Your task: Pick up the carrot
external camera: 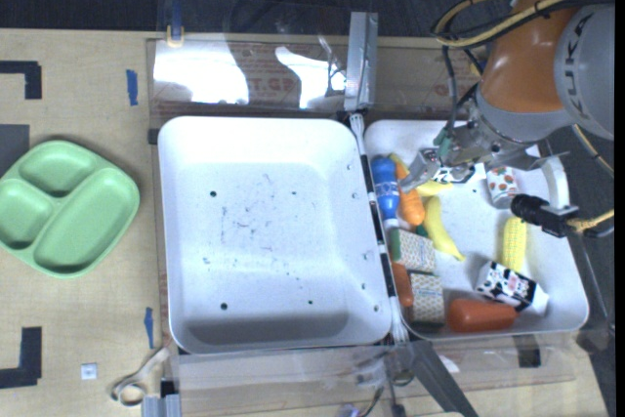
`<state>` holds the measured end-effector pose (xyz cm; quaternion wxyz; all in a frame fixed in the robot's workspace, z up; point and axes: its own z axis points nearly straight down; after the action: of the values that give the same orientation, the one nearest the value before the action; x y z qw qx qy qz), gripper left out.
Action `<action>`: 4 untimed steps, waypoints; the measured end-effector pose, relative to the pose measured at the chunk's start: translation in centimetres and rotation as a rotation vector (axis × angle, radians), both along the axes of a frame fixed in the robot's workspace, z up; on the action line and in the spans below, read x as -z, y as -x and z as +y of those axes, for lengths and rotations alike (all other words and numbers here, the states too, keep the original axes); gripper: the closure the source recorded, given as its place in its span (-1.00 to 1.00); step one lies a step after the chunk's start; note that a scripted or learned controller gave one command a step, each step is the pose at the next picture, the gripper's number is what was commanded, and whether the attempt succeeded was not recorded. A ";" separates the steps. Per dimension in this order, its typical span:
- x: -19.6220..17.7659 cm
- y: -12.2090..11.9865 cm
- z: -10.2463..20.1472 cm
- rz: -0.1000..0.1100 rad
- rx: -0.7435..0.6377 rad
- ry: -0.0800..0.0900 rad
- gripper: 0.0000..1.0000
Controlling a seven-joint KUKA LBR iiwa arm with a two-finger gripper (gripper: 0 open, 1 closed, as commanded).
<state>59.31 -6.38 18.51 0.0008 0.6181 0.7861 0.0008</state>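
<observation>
You are at the approach step. The gripper (430,169) hangs with jaws released, nothing between them. The carrot (413,207) lies just below them, beside the banana (441,231). Descend, then close.

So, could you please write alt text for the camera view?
The gripper hangs over the right bin, just above the carrot among a banana, corn and other toys. The left bin sits beside it, a green plate farther left.
</observation>
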 end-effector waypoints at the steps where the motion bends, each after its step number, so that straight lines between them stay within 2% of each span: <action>1: 0.0 0.3 1.7 0.000 -0.341 0.000 -1.00; 2: 0.0 0.3 1.7 0.000 -0.341 0.000 -1.00; 3: 7.9 -0.3 -3.8 -0.003 -0.590 0.002 -1.00; 4: 9.8 -1.2 -3.4 -0.004 -0.880 0.004 -1.00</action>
<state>60.54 -9.77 8.72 0.0030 0.2242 0.9745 0.0009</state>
